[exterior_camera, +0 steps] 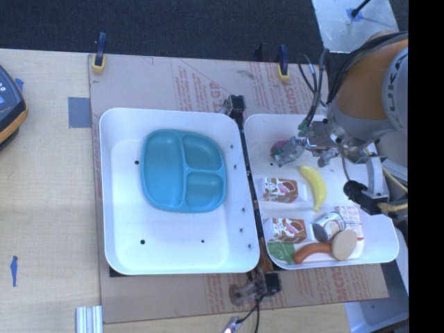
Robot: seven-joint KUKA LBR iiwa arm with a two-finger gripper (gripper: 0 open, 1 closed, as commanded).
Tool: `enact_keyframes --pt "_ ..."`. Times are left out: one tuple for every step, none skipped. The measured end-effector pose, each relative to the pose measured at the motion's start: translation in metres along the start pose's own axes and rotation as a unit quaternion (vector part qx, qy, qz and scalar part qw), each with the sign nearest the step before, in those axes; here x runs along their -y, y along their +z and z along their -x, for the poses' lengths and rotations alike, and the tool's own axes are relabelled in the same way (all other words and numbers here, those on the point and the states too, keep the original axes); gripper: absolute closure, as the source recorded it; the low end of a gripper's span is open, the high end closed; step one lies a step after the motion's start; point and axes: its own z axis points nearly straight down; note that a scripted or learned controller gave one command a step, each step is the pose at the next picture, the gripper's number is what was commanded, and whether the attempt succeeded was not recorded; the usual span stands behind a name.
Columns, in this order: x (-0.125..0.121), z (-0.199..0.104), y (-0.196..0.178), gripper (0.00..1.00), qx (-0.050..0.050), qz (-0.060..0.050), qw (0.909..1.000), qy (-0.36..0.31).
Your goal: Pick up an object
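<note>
The right bin (269, 121) holds a yellow banana (314, 184), two brown-and-white packets (280, 189) (288, 229), a small can (329, 224), a round bread piece (345, 244), a red sausage (312, 252) and a green leaf (279, 250). My gripper (287, 152) hangs low over the bin's upper left part, just above the banana's top end. A small purple and green item (279, 146) lies right at its tip. Whether that item is touched or held is unclear.
A blue divided plate (184, 171) lies in the left bin (125, 255). The grey and orange arm (364, 89) comes in over the right bin's far right corner. Clamps (99, 53) hold the cardboard base. A device (8, 106) sits at the left edge.
</note>
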Motion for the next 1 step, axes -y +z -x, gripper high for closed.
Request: enact_keyframes --pt "-0.0584 0.0132 0.0863 0.0 0.0 -0.002 1.0 -0.001"
